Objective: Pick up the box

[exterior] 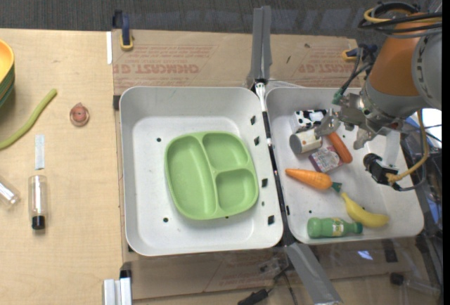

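Note:
A small box (323, 159) with a pinkish label lies in the right bin (401, 226), between a grey can (304, 142) and an orange stick-shaped item (342, 149). My gripper (344, 131) hovers just up and right of the box, over the top end of the orange item. Its two fingers stand apart, one finger (326, 126) near the can and the other toward the bin's right side. It is open, and I see nothing held between the fingers. A black-and-white patterned item (309, 116) sits at the bin's far edge.
The right bin also holds a carrot (309, 178), a banana (365, 213) and a green bottle (334, 228) near its front. The left bin (140, 177) holds a green divided plate (211, 174). Loose cables (394, 173) hang by the wrist.

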Robot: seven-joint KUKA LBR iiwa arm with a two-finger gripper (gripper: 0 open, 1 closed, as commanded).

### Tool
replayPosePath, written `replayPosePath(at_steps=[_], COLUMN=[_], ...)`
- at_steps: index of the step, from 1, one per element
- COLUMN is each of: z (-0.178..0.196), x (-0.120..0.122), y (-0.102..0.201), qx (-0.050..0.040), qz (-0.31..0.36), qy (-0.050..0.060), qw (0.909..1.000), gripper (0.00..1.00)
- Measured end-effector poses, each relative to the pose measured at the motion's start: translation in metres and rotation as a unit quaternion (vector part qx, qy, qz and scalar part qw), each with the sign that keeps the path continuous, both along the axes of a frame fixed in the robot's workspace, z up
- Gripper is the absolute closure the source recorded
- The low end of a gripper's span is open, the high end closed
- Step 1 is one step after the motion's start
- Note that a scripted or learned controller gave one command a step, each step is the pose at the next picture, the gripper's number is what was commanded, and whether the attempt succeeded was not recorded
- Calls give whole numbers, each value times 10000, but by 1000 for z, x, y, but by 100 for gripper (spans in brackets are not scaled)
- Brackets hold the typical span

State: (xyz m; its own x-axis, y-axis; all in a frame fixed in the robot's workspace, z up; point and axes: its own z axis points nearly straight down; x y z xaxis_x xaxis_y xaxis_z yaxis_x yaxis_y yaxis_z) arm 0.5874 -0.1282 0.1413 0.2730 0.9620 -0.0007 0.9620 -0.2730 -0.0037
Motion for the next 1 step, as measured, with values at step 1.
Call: replayPosePath(at_steps=[1], z=[-42], x=[-24], y=[12], qx=[-26], qz=[-93], qy=[-91], qw=[9999], gripper=[0])
